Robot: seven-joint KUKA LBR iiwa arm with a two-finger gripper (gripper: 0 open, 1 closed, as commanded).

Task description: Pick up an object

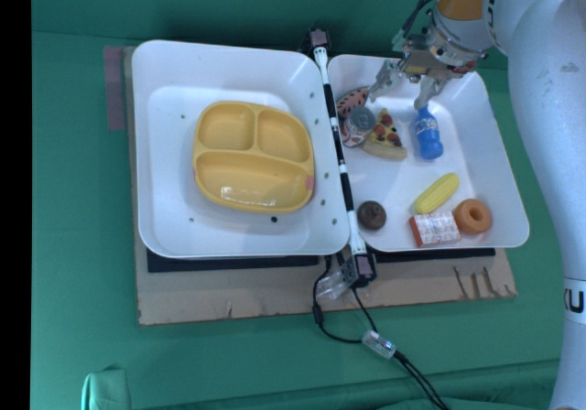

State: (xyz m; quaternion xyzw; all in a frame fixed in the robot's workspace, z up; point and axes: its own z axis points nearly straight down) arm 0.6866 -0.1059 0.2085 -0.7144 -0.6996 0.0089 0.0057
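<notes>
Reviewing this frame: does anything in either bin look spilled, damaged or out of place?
Nothing stands out. The yellow divided plate lies flat in the left bin. The toy foods lie scattered in the right bin, the blue bottle on its side below the open gripper, which holds nothing.

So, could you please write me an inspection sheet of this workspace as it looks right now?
Surface: two white bins, left bin and right bin, on a cardboard sheet over green cloth.
Job's things: in the right bin, a blue bottle, pizza slice, corn cob, chocolate donut, orange donut, a small packet.
Clutter: a yellow divided plate in the left bin.
Grippers: gripper open above the right bin's far end, holding nothing.
Cables: a black cable runs off the front edge.
Surroundings: plain green backdrop.
</notes>
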